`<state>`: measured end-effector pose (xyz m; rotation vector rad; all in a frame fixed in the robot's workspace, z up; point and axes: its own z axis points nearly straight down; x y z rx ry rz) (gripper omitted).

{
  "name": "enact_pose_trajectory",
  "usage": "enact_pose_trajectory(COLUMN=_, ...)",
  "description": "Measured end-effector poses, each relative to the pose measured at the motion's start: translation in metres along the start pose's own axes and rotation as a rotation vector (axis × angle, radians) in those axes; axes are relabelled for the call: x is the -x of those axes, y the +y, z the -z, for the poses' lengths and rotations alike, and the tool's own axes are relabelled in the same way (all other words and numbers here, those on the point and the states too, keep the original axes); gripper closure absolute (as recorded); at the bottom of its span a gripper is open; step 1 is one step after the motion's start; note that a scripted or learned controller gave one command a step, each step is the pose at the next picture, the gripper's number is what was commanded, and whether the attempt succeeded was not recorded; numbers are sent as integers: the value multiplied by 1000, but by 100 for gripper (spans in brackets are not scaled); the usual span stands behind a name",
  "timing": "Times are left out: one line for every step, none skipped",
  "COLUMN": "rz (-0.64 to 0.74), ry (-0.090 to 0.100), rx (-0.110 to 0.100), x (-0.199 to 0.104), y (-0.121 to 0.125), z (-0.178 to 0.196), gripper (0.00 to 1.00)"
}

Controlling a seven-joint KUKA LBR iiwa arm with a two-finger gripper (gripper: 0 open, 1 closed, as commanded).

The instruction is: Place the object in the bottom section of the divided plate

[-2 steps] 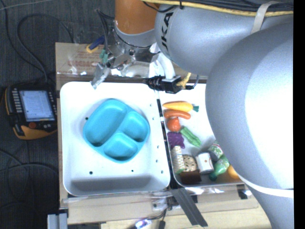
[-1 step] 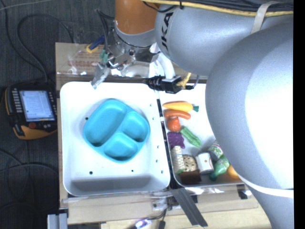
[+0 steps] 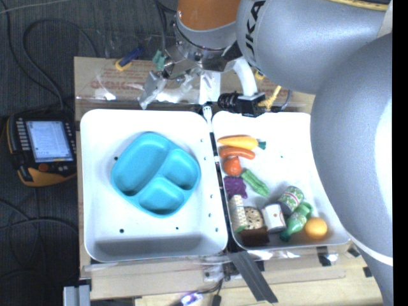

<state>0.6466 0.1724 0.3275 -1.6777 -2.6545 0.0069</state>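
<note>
On the left of the bench we see a white bin (image 3: 95, 234) bearing a blue divided plate (image 3: 156, 173), three hollows in it, tilted a little on the bin floor with all three hollows bare. Just beside it, across a narrow dark seam, the right bin (image 3: 287, 132) carries a heap of toy foods: a hot dog (image 3: 238, 145) near the top, a small tomato (image 3: 232, 165) touching its lower end, a purple bunch of grapes (image 3: 234, 186) below that, a green pepper or bean (image 3: 255, 182) slanting alongside, a cracker-patterned block (image 3: 247, 218), a white carton (image 3: 275, 217), a green can (image 3: 292, 197), and an orange fruit (image 3: 315, 228) in the lower right corner. None of these lies on the plate. Beyond the far rim of the bins our arm (image 3: 306, 37) sweeps in from the right, its orange band (image 3: 207, 4) above the wrist, and the gripper (image 3: 177, 75) hangs over crumpled clear plastic (image 3: 162, 91) behind the left bin. Whether the pincer stands apart or together we cannot tell. A teach pendant (image 3: 41, 146) rests on the dark floor at far left.
</note>
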Motion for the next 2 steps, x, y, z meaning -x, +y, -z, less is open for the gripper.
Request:
enact_pose_trajectory(rz=224, ry=-3, rx=2, x=-50, y=-29, z=68, gripper=0)
enact_pose_trajectory(rz=431, ry=0, rx=0, x=-82, y=-69, z=-8, gripper=0)
